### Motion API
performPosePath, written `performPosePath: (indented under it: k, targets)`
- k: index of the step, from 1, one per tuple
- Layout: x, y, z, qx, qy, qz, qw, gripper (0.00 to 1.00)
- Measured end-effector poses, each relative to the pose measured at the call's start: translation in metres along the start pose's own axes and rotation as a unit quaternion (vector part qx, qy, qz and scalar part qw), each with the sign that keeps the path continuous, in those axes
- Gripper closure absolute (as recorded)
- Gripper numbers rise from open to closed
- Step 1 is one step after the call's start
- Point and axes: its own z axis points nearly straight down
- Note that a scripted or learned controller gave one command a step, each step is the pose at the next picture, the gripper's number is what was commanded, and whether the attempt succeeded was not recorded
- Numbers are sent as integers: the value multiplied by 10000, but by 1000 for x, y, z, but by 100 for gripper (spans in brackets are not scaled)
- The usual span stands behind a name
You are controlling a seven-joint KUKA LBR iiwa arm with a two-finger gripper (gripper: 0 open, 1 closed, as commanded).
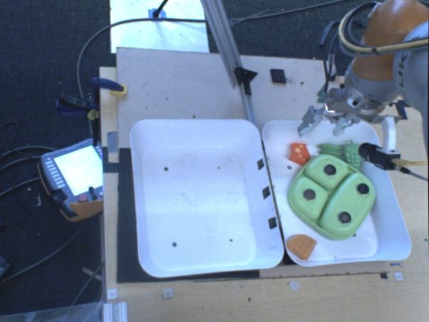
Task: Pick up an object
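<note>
The orange block point(299, 153) lies in the right bin point(395, 240), just beyond the green tray point(332, 195) at its far-left corner. The gripper point(320, 118) hangs above and beyond the block, jaws spread, nothing between them. This looks like the approach; next it must descend and close around the block.

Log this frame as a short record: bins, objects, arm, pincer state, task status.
left bin: shallow white bin, bare floor showing
right bin: shallow white bin holding the objects
objects: green three-part plastic tray; small orange-red block; tan-orange wedge; dark green ridged toy
arm: reaches in over the right bin's far edge
pincer: above the bin, nothing between its fingers; open or shut unclear
task status: no object picked up
</note>
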Motion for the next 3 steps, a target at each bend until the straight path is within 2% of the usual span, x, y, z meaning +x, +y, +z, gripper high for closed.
performPosePath:
  k: [1, 2, 3]
  targets:
    - [0, 3, -8, -65, -6, -9, 10000, 0]
    - [9, 5, 37, -58, -6, -21, 10000, 0]
    - [11, 6, 99, -55, -6, -17, 10000, 0]
